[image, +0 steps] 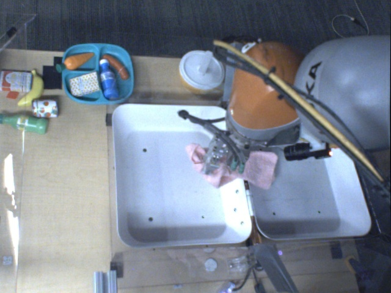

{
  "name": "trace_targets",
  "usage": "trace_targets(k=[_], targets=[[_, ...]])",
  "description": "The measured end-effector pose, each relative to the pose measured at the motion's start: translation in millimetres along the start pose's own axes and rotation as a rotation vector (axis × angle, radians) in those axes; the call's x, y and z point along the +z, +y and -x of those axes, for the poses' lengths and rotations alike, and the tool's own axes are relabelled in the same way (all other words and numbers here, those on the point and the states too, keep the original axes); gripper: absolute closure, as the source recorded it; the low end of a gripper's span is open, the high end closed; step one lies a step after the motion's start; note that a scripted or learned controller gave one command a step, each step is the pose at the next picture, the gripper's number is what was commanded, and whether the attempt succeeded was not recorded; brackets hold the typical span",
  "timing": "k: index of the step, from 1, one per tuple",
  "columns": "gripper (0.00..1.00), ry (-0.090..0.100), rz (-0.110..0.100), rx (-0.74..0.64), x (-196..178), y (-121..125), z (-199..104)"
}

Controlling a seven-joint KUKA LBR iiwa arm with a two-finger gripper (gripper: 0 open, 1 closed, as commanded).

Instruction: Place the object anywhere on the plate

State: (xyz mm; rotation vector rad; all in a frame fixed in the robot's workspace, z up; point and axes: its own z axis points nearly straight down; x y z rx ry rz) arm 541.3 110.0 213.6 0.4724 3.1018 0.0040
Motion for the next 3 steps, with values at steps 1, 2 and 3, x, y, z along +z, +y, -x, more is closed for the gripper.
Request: trace_targets(k=[1,2,3], targets=[[1.00,-0.001,0.001,-0.303,0.0,45.0,-25.8],[1.00,0.001,0.001,-0.306,-8.6,79.9,-62.9],[0.00,0.001,0.001,-0.306,-8.7,79.7,-62.7]])
